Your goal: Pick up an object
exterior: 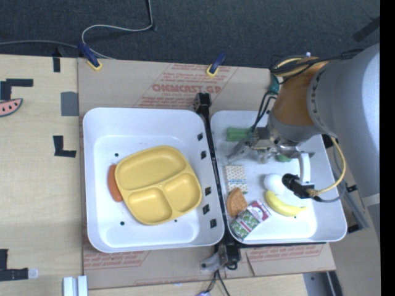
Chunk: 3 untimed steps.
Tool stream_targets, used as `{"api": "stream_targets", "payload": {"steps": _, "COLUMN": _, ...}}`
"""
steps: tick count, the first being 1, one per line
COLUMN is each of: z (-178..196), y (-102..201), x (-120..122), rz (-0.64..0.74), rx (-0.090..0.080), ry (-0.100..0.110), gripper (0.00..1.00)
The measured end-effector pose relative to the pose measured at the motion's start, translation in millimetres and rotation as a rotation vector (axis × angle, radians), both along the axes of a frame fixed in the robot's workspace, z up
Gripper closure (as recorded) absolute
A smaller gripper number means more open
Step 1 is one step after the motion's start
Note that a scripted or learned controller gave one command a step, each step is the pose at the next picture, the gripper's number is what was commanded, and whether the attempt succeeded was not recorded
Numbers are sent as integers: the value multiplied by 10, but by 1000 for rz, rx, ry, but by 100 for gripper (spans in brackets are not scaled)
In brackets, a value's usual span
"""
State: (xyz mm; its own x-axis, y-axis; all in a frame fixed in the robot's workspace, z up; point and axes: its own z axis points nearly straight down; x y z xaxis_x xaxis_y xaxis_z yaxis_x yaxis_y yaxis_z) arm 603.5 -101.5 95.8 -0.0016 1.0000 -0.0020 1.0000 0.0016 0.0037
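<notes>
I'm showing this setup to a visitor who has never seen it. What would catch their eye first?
Probably the yellow divided tray, lying tilted in the left bin with an orange object poking out beside it. Next, the big grey arm with its orange band, reaching from the right over the right bin, where a banana lies among small items.

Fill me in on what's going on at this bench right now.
A grey KUKA arm reaches in over the right bin, its gripper low near the bin's back, by a green item. A banana, a white egg-shaped object, a brown pastry and small packets lie untouched there. The left bin holds a yellow divided tray over an orange item.
</notes>
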Motion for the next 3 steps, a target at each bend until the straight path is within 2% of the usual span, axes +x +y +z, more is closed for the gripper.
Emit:
{"api": "stream_targets", "payload": {"steps": 1, "z": -102, "y": 81, "x": 342, "rz": 0, "rx": 2, "ry": 3, "gripper": 0}}
{"api": "stream_targets", "payload": {"steps": 2, "z": -6, "y": 81, "x": 343, "rz": 1, "rx": 2, "ry": 2, "gripper": 100}}
{"api": "stream_targets", "payload": {"steps": 3, "z": -7, "y": 81, "x": 343, "rz": 1, "rx": 2, "ry": 1, "gripper": 0}}
